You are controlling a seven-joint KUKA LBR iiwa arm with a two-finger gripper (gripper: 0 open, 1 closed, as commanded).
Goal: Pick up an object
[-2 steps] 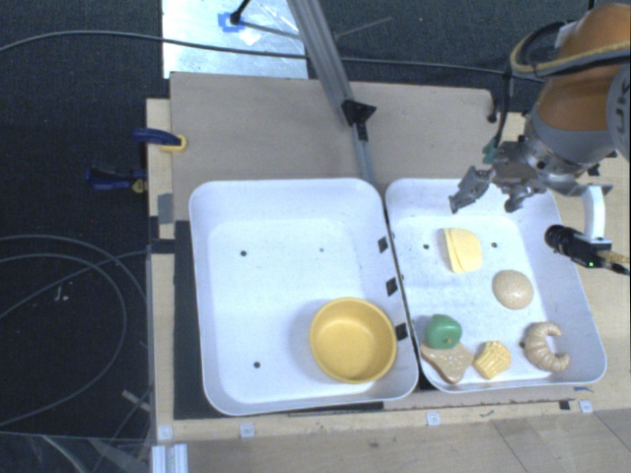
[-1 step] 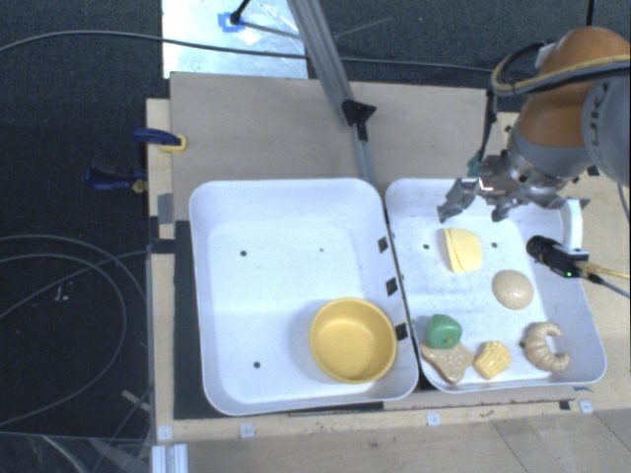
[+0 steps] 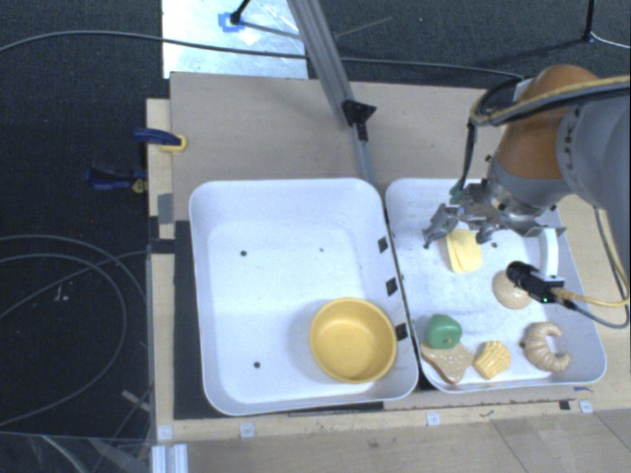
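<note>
Arm (image 3: 552,136): reaching in from 3 o'clock, its grey body and orange band hanging over the upper half of the right bin.
Gripper (image 3: 461,233): sitting over the right bin's upper middle, right above a pale yellow block.
Fingers: showing as dark prongs spread to either side of the pale yellow block's top edge; whether they are pressing on it cannot be told.
Pale yellow block (image 3: 464,251): lying on the bin floor toward 12 o'clock of the bin, its top edge tucked under the gripper.
Right bin (image 3: 419,200): standing at 3 o'clock of the bench, touching the left bin along their shared edge.
Round beige piece (image 3: 510,294): resting at 4 o'clock from the block, partly covered by a black part of the arm's tooling.
Croissant-shaped piece (image 3: 545,347): lying near the bin's 5 o'clock corner.
Yellow corn-like piece (image 3: 492,359): sitting just beside the croissant-shaped piece, at its 9 o'clock.
Green piece (image 3: 443,331): resting on a tan flat piece (image 3: 449,365) at the bin's 7 o'clock corner.
Left bin (image 3: 256,225): holding a yellow bowl (image 3: 353,339), upright, at its 5 o'clock corner.
Grey pole (image 3: 325,57): slanting down from 12 o'clock toward the gap between the bins.
</note>
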